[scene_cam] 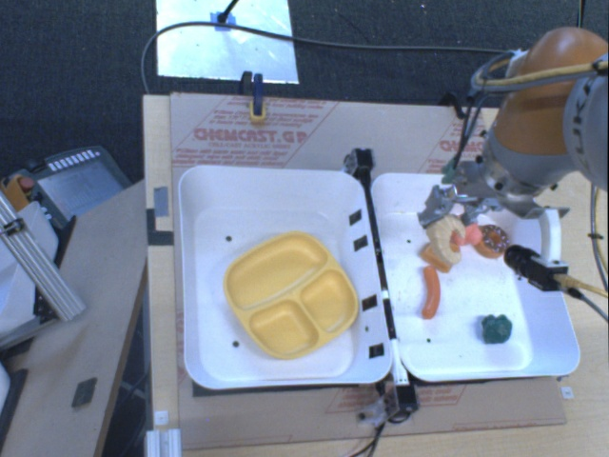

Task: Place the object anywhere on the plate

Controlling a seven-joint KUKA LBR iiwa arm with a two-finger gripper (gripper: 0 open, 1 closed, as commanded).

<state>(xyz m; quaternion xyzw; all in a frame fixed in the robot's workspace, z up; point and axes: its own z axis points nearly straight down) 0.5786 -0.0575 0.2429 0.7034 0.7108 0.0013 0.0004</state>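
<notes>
A yellow plate [285, 293] with three compartments lies in the left bin [205, 255], and nothing rests on it. The right bin [476, 298] holds several toy foods. A tan bread-like piece [442, 244] and a pink-orange piece [470, 236] sit beside a brown doughnut [492, 241]. An orange sausage [431, 293] lies nearer the front and a green broccoli [496, 328] at the front right. My gripper [452, 208] hangs low over the back of the right bin, right above the tan piece and partly hiding it. Whether it touches the piece cannot be made out.
The black hinge strip [371, 255] divides the two bins. A black connector with a yellow cable [531, 266] reaches over the right bin's right side. The arm's orange band [547, 84] looms over the back right. A yellow clamp [257, 98] sits behind the left bin.
</notes>
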